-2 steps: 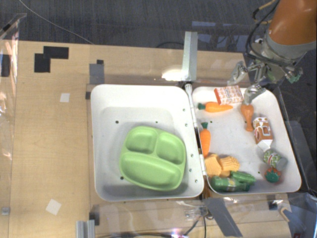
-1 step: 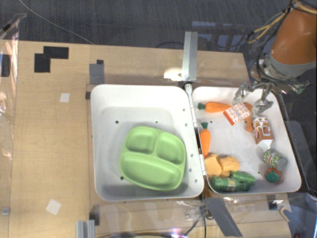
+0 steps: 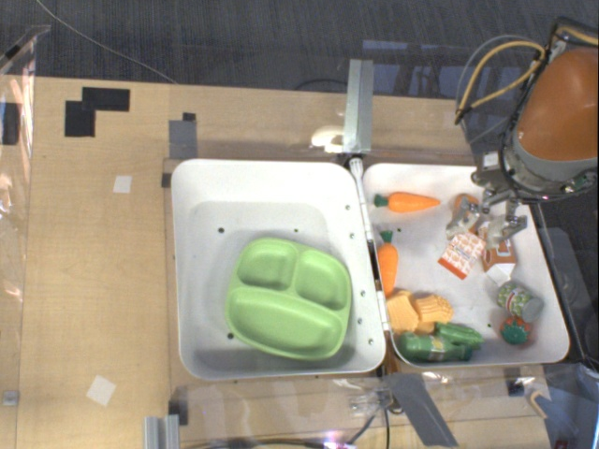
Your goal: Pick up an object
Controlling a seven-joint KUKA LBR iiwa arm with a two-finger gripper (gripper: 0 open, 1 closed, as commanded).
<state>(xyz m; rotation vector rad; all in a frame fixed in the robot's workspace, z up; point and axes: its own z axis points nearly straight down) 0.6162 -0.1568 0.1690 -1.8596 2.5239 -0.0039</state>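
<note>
My gripper hangs over the right bin, near its far right side, with its two fingers spread apart. Between and just below the fingertips lies a small orange and white packet. A second small packet lies right beside it. Two toy carrots sit in this bin, one at the far edge and one by the left wall. A yellow cheese-like block, a green bottle and a small can lie toward the front.
The left bin holds a green divided plate. A metal post stands behind the wall between the two bins. The grey and orange arm rises at the right over the right bin's far corner.
</note>
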